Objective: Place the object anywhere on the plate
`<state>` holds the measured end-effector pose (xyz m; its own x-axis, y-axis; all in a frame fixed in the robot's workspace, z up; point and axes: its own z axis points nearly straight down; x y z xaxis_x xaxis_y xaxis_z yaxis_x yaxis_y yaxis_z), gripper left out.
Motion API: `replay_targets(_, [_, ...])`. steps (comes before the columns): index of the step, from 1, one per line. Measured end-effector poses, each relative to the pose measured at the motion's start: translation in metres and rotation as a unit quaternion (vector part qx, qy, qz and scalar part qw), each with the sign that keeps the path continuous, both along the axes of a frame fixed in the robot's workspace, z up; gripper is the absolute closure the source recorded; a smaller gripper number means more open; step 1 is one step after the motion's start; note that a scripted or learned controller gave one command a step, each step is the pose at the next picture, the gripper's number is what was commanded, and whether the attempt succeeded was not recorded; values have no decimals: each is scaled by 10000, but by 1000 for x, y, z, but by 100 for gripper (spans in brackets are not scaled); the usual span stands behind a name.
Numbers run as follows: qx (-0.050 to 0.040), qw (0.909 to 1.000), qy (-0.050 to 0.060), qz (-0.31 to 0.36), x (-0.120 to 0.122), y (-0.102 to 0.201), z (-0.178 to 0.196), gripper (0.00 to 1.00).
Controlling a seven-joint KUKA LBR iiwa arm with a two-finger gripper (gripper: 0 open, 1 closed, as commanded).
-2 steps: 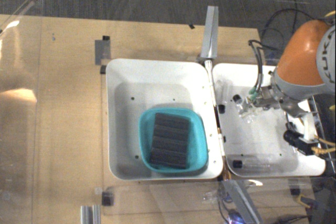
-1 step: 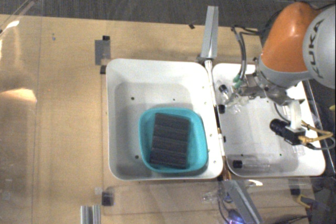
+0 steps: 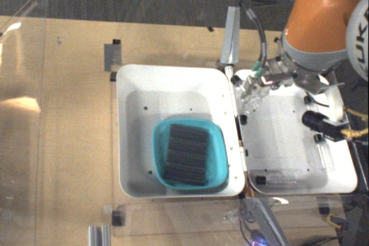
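A teal square plate lies in the left white bin, toward its front right. A dark grey ridged block rests flat on the plate, roughly centred and turned slightly. My gripper hangs over the far left corner of the right bin, close to the wall between the two bins. It is well apart from the plate and the block. The arm's orange band and grey wrist hide much of the gripper.
A black part of the arm and cables overhang the right bin's right side. A grey metal post stands behind the bins. The wooden bench stretches to the left.
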<state>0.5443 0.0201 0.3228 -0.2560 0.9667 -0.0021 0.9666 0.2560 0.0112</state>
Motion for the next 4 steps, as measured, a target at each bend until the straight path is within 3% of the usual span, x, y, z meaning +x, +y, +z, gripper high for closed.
replay_targets(1, [-1,9998,41,196,-2,55,-129,100])
replay_targets(2, [0,9998,37,190,-1,55,-129,0])
replay_targets(3, [-6,9989,11,472,-32,-1,-62,0])
replay_targets(4, [-3,9988,-24,487,-30,0,-51,100])
